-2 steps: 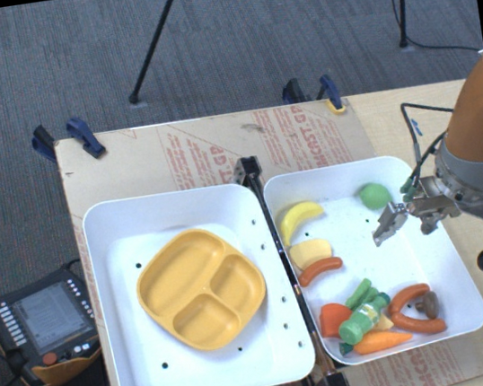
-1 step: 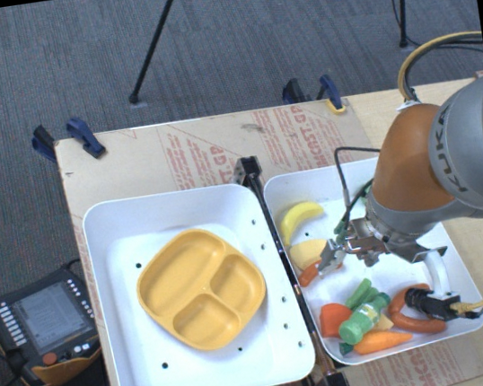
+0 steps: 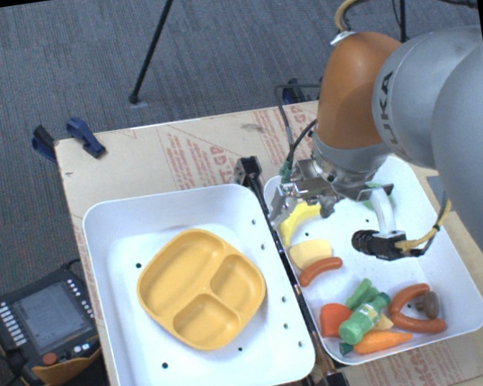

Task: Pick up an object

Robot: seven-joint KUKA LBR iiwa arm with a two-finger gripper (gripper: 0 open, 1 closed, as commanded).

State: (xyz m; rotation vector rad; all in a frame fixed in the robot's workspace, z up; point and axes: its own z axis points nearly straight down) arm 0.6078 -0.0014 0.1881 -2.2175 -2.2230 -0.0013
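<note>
Pincer point(image 3: 301, 194) low over curved yellow plastic banana point(image 3: 298, 219), which lies just beneath; finger state cannot tell; nothing visibly lifted; grasp and raise seemingly remain; red sausage point(image 3: 320, 270) lies below.

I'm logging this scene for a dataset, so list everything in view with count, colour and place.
Bins: two, white, side by side on the bench.
Divided plate: one, yellow, left bin.
Banana: one, yellow, right bin, upper left.
Pale yellow block: one, right bin, below the banana.
Sausages: two, red-orange; one mid bin, one curved at lower right.
Green bottle: one, lower right bin.
Carrot: one, orange, bin's bottom edge.
Teach pendant: one, dark with orange, floor at left.
Clamps: blue, bench's top left corner.
Arm: one, grey with orange band.
Pincer: one, above the banana.
</note>
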